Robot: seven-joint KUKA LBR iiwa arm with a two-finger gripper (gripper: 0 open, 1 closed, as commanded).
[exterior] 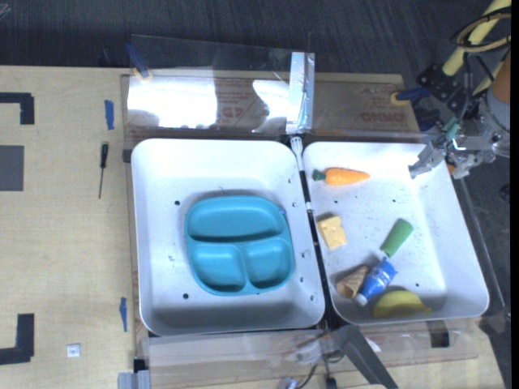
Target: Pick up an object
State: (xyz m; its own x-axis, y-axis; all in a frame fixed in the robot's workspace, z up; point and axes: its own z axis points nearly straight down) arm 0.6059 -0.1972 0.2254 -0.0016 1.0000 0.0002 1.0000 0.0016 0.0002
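The right bin [462, 241] holds several objects. An orange carrot [345, 177] lies near its far left corner, and a pale yellow cheese block [331, 231] sits by the left wall. A green cylinder [397, 237] slants down toward a blue and white tube [375, 282]. A brown wedge [351, 283] and a yellow fruit [399, 302] lie at the near wall. My gripper [442, 166] hangs over the bin's far right corner, above and right of the carrot. It is open, with nothing between its fingers.
In the left bin [154, 217] lies a blue divided plate [239, 244]. A clear plastic wall [300, 87] stands behind the bins. Cables [470, 35] hang around the arm at the upper right. A wooden bench top [57, 241] stretches to the left.
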